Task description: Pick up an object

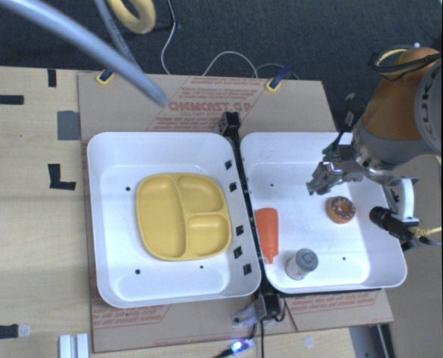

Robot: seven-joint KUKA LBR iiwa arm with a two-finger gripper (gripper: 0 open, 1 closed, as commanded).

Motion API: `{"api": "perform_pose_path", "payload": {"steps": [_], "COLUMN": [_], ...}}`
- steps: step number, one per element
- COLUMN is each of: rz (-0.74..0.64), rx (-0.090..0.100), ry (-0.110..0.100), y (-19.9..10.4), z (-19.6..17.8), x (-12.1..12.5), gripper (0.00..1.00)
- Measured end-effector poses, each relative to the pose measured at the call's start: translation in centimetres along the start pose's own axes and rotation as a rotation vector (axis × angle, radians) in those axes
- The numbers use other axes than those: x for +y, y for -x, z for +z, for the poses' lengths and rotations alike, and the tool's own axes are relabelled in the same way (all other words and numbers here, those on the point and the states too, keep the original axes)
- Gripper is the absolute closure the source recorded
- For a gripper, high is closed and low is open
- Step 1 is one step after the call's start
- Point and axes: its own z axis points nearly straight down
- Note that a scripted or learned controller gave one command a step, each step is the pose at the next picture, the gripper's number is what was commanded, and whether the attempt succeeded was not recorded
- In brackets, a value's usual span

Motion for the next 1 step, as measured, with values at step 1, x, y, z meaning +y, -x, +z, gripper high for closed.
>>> {"api": "perform_pose_path", "payload": {"steps": [1], "rz": [0.0], "rx": [0.0], "ry": [-0.001], "y": [-0.05], "z": [-3.53], "x": [0.1], "gripper": [1.0]}}
